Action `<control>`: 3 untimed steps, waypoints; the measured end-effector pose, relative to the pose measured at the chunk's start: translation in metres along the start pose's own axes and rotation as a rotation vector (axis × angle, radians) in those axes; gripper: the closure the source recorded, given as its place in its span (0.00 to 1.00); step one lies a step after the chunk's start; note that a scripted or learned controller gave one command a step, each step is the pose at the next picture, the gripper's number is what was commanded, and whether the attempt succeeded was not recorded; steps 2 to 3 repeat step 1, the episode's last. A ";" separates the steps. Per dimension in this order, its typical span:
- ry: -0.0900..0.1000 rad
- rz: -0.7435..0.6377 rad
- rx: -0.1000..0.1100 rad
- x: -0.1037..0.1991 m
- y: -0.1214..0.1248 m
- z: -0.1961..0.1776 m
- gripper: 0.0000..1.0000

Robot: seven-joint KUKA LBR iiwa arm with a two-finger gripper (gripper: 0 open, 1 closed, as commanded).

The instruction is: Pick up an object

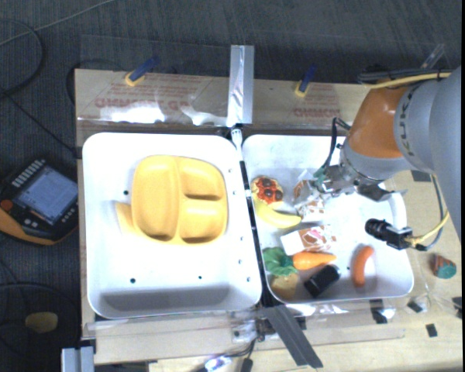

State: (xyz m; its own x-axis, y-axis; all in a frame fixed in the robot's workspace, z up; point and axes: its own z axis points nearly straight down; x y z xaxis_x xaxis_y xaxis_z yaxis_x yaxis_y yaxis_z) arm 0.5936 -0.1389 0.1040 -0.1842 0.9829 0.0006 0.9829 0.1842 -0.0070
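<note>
The left bin is a shallow, glossy white tub with rounded corners, and in it lies a yellow plastic tray moulded into three compartments, smooth and slightly domed. The right bin, of the same white plastic, holds a heap of toy food: a round pizza slice with red and dark spots, a curved pale yellow banana just below it, a crinkled foil-like wrapper beside them, a flat white card packet with a red picture whose print is too small to read, an orange carrot with a green leafy top touching the packet, a matt black block near the front wall, and an orange-red sausage standing apart on the right. The gripper hangs over the rear of the right bin, just above the wrapper; whether its jaws are spread or closed cannot be told. A cardboard sheet with faded red lettering, unreadable, lies under clear film behind the bins.
</note>
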 end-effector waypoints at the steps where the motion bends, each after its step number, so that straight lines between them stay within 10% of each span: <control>1: -0.001 0.294 0.004 0.039 0.000 -0.127 1.00; 3: -0.001 0.294 0.004 0.039 0.000 -0.127 1.00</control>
